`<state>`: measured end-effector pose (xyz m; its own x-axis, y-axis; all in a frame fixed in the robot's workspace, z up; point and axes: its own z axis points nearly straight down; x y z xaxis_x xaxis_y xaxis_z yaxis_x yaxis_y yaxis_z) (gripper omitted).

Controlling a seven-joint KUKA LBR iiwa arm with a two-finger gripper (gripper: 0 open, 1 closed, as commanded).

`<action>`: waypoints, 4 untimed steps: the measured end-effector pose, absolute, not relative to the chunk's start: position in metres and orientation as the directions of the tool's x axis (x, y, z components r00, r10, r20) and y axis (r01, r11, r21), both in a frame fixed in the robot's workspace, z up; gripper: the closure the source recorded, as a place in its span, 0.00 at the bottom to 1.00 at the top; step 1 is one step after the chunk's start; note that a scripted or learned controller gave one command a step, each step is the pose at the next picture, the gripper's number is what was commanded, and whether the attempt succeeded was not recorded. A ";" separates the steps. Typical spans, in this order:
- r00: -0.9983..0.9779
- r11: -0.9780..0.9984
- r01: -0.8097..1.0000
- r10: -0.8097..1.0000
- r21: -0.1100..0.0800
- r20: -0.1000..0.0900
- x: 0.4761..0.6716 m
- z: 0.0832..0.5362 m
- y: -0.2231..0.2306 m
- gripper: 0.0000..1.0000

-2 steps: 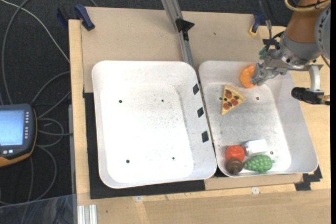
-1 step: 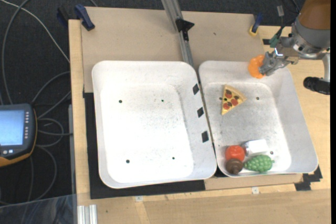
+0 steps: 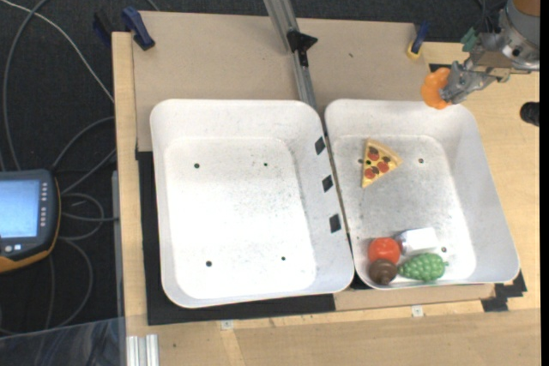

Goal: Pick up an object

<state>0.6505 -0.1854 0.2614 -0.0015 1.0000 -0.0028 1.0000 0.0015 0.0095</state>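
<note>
Left bin (image 3: pixel 171 133): white, shallow, dark specks scattered over floor. Right bin (image 3: pixel 480 176): pizza slice (image 3: pixel 377 162) seen near middle, point toward front; red ball (image 3: pixel 385 249), brown ball (image 3: pixel 383 272), white block (image 3: pixel 419 238) and green bumpy toy (image 3: pixel 422 267) clustered at front edge, touching one another. Orange object (image 3: pixel 436 88): rounded, bright orange, held above far right corner of right bin, clear of bin floor. Gripper (image 3: pixel 452 87): fingers closed around orange object, part of it covered by fingers.

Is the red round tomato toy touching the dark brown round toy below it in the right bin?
Touching. In the camera view the red tomato sits directly against the brown toy, no gap.
</note>
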 end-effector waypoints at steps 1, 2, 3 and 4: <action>-0.001 0.001 1.000 1.000 0.003 -0.001 0.651 0.264 -0.185 1.00; -0.005 0.005 1.000 1.000 -0.003 0.003 0.631 0.258 -0.137 1.00; -0.006 0.006 1.000 1.000 -0.002 0.004 0.611 0.260 -0.085 1.00; -0.006 0.006 1.000 1.000 -0.004 0.003 0.602 0.250 -0.042 1.00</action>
<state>0.6020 -0.0417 0.2497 -0.0056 1.0000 0.0025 1.0000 0.0056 -0.0042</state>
